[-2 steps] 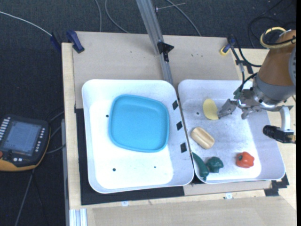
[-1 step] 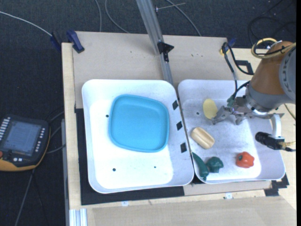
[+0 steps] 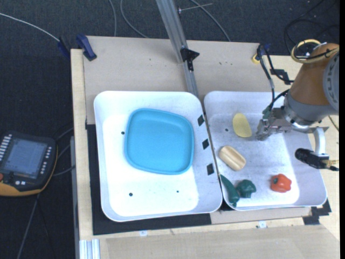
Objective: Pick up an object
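Right now the arm point(image 3: 315, 85) is reaching in from the right, and its claw point(image 3: 265, 129) is hanging low in the right bin point(image 3: 259, 99), just beside the yellow piece point(image 3: 242, 125). I cannot tell whether the claw is released or clenched; nothing is showing between its tips. The yellow piece is lying near the bin's back, the bread roll point(image 3: 232, 157) is sitting nearer the middle, and the green pepper point(image 3: 239, 189) and the tomato point(image 3: 280, 183) are resting along the front. In the left bin point(image 3: 108, 144) a blue plate point(image 3: 159, 140) is lying flat.

As I am reading it, the claw is coming down beside the yellow piece rather than over it, so it is risking closing on air or nudging the piece away toward the wall. The piece is also looking flat and smooth, so it could be slipping out.
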`<state>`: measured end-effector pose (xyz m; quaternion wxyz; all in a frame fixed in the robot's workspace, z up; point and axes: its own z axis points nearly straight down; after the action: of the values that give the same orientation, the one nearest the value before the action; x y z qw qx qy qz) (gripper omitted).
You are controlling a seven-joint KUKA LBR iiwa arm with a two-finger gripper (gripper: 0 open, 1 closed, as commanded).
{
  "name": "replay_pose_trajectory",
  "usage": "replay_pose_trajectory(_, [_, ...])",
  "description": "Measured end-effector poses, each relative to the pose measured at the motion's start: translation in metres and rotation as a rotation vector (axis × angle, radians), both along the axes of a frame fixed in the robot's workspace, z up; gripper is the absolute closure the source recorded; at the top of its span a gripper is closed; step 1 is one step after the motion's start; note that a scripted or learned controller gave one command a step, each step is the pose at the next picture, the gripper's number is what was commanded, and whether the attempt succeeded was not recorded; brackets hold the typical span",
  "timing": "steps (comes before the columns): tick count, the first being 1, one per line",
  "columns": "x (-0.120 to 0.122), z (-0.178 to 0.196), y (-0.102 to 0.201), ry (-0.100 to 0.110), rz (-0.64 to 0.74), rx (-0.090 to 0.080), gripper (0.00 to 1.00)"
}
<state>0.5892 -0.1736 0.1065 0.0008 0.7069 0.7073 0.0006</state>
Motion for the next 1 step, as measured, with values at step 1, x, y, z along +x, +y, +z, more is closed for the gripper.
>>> replay_pose_trajectory(1, [0.0012, 0.0627, 0.0039, -0.004, 0.000, -0.001, 1.00])
